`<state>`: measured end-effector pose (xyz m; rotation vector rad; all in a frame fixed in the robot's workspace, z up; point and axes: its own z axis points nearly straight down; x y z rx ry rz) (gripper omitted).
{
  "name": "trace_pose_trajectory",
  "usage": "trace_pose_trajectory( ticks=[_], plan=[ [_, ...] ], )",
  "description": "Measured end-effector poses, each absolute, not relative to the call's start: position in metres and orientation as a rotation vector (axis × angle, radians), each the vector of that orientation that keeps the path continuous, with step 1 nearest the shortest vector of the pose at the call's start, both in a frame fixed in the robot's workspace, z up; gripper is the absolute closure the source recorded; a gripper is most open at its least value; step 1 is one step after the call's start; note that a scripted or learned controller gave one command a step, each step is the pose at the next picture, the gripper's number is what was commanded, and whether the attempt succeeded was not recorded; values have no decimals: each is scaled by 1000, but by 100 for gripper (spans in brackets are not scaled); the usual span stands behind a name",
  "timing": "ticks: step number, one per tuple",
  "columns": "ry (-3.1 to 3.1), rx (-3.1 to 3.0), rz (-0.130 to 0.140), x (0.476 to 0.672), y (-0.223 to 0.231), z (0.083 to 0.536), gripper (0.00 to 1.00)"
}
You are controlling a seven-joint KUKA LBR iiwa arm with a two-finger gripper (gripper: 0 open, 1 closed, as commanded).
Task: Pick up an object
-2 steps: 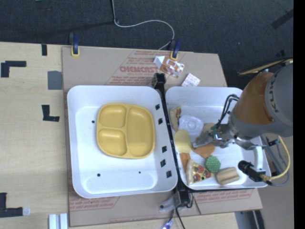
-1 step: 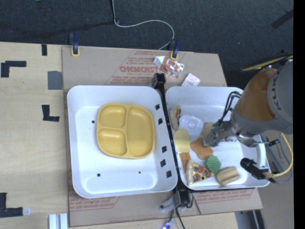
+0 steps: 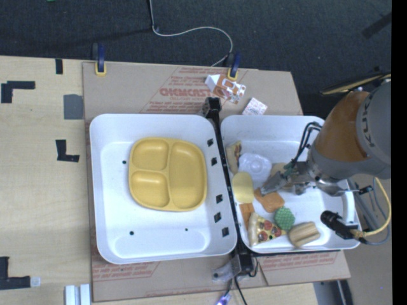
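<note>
Our gripper (image 3: 272, 188) sits low in the right bin (image 3: 313, 124), tips approx. over the orange piece (image 3: 273, 201) beside the yellow block (image 3: 242, 187); can't tell how the jaws stand. We should drop straight down w/ the piece centred, avoid nudging the green toy (image 3: 284, 218), then close before lifting.

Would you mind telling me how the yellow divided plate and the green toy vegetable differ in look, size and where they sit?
The yellow divided plate is far larger than the green toy vegetable. The plate is flat with three compartments; the vegetable is a small bumpy lump. The plate lies alone in the left bin, while the vegetable sits among other toy foods in the right bin, near the gripper. Both rest on a white bin floor.
</note>
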<state>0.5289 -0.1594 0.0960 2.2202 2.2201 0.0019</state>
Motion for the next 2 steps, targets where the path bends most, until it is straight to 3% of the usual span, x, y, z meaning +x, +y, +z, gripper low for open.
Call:
trace_pose_trajectory(
  ticks=[1,2],
  plan=[
    [2219,2220,-1,488,-117,85,0],
    [2224,2222,-2,523,-118,85,0]
  ],
)
